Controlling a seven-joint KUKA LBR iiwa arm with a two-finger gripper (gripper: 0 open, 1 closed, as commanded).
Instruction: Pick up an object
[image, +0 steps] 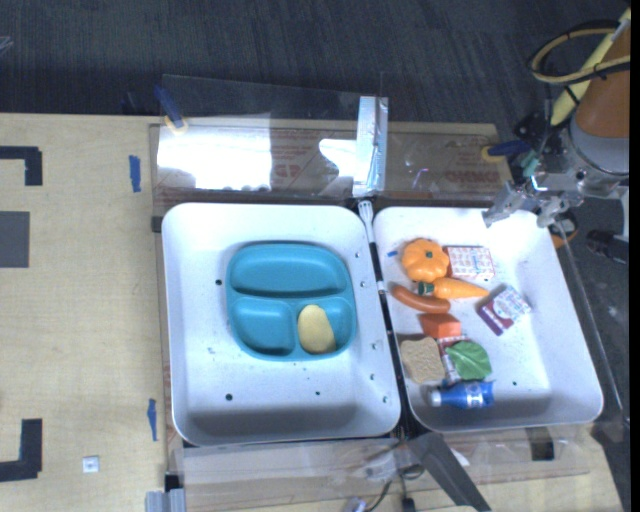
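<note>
Your end effector hangs over the right bin at about one o'clock, above its far rim, and nothing shows beneath it; you cannot tell from this slant whether it is released or clenched. The things you could pick lie clustered along the left side of that bin. At eleven o'clock sits a small orange pumpkin, with a pink-patterned packet touching its right side. Just below them lies a carrot, beside a red-orange pepper-like piece. A purple and white packet lies on its own near the bin's middle, apart from the rest, which probably makes it the easiest approach, though it looks flat, thin and likely slippery, so take it across its narrow width. The pumpkin looks like light, stiff toy plastic, rounded and apt to roll; close on it across its widest part from straight above. The carrot is long and tapered, so grip it across the thick middle, not the tip. Toward six o'clock lie a tan slice of bread, a green leafy piece and a blue can on its side, which may roll. The left bin holds a blue divided tray with a yellow lemon-like piece in its lower right compartment.
</note>
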